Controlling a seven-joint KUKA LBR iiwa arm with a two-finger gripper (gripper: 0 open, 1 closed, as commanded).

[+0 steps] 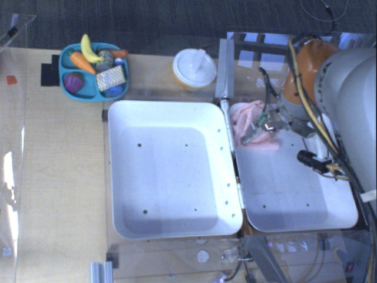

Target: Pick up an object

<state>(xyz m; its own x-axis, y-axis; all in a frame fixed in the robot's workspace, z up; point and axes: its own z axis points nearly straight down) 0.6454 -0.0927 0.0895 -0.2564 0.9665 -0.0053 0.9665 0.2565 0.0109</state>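
Observation:
A crumpled pink cloth point(247, 118) lies in the far left corner of the right bin point(294, 199). My gripper point(259, 130) reaches in from the right and is down on the cloth's near right part, touching it. The cloth still rests on the bin floor. The grey arm with its orange band point(306, 69) and cables covers the bin's far right side.
The left bin point(171, 217) sits beside the right one, with a thin divider between them. On the bench behind stand a blue tray of toy food point(94, 71) and a white lidded cup point(194, 68). A metal post point(224, 69) rises behind the bins' junction.

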